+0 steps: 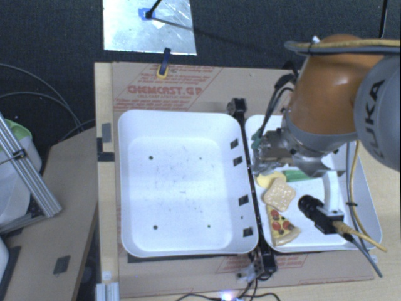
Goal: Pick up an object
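Note:
The right bin point(313, 243) holds several toy foods along its left side. A pizza slice point(282, 227) lies near the front, with a tan cracker point(279, 195) just behind it. A small yellow piece point(268, 180) lies past the cracker, and a green piece point(298, 175) pokes out from under the arm. My gripper point(265, 150) hangs low over the back left part of this bin, close above the yellow piece. The grey and orange wrist point(326, 93) hides most of it and the bin's middle. I see nothing held.
The left bin point(182, 180) sits beside the right one, with a black-clipped divider point(244, 168) between them. Both rest on a cardboard sheet point(169, 86). A shiny metal plate point(149, 16) lies behind the bench. An aluminium frame point(25, 174) stands at the far left.

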Controlling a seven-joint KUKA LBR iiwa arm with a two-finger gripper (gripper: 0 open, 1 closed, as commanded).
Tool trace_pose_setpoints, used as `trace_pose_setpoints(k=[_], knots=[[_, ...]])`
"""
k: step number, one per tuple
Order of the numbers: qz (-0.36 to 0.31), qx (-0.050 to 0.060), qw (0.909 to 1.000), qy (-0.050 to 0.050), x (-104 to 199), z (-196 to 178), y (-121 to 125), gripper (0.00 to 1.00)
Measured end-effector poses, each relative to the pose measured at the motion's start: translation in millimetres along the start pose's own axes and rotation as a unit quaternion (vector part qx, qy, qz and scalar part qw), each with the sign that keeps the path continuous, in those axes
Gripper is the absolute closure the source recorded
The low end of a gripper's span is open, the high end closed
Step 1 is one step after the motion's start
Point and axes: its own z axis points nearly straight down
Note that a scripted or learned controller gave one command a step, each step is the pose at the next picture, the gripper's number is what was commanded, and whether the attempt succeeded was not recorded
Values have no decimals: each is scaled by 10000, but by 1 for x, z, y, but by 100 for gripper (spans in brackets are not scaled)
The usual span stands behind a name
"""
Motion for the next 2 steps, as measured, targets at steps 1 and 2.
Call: trace_pose_setpoints(k=[1, 2], knots=[[11, -20, 10000, 0, 31, -54, 1, 100], [57, -22, 10000, -8, 3, -102, 1, 100]])
